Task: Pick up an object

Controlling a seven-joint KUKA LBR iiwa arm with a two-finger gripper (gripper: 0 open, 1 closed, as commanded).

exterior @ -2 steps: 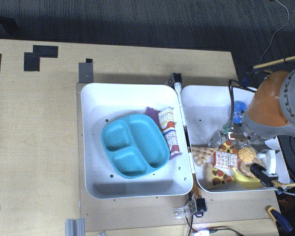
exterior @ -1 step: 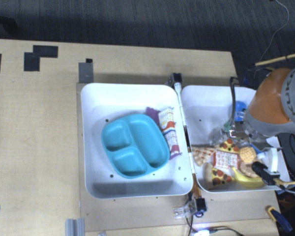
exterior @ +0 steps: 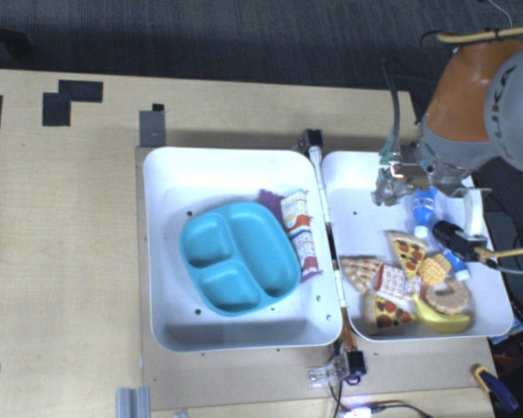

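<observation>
While the gripper (exterior: 390, 187) hangs at the upper part of the right bin (exterior: 353, 168), the toy food pile (exterior: 414, 286) lies below it toward the lower right. Its fingers look slightly apart, though I cannot tell for sure.

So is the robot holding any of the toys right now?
It cannot be told. The tool hangs over the back of the right bin, near a blue bottle, and nothing can be seen in its grip.
</observation>
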